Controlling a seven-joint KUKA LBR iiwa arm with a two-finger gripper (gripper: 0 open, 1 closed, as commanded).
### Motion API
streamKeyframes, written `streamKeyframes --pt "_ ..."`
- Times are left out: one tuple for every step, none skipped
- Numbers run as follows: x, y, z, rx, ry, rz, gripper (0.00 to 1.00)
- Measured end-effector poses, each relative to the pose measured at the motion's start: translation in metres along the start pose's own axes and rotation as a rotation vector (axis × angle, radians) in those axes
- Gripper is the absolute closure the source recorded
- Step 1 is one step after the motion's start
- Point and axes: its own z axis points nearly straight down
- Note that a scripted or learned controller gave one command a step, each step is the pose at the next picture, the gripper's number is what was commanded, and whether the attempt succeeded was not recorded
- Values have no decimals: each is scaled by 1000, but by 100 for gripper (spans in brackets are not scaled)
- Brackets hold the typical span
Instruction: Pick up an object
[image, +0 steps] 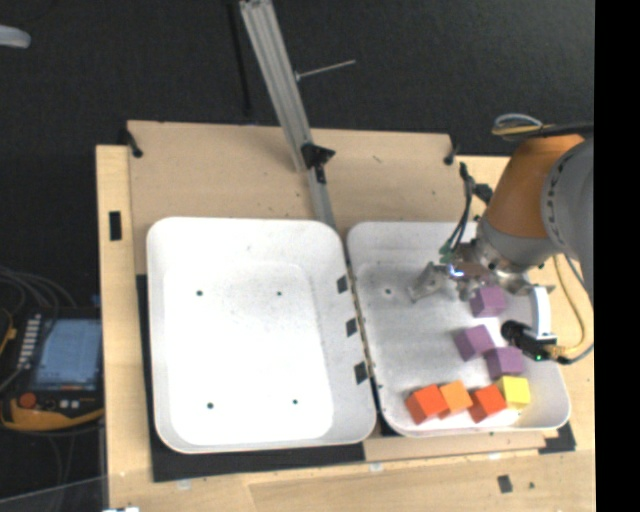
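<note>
Blocks crowd the right side of the right bin: a purple block sits just right of the gripper, with another purple block nearer, and orange blocks and a yellow block along the near rim. Whether the pincer is released or clenched, I cannot tell. Nothing visibly sits in it.

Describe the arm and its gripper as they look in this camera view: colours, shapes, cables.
The arm is a thick, rounded grey body with a broad orange band above the wrist. Thin dark cables run along its left side, and another loops near its right. The gripper is small, of grey metal, with slim fingers. A white bracket and a black fitting sit below the wrist.
</note>
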Motion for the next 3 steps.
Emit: streamKeyframes --pt "-1 0 -10 -1 1 3 100" --pt "-4 1 -53 -3 1 3 100" --pt "-15 2 -112 -5 0 3 100"
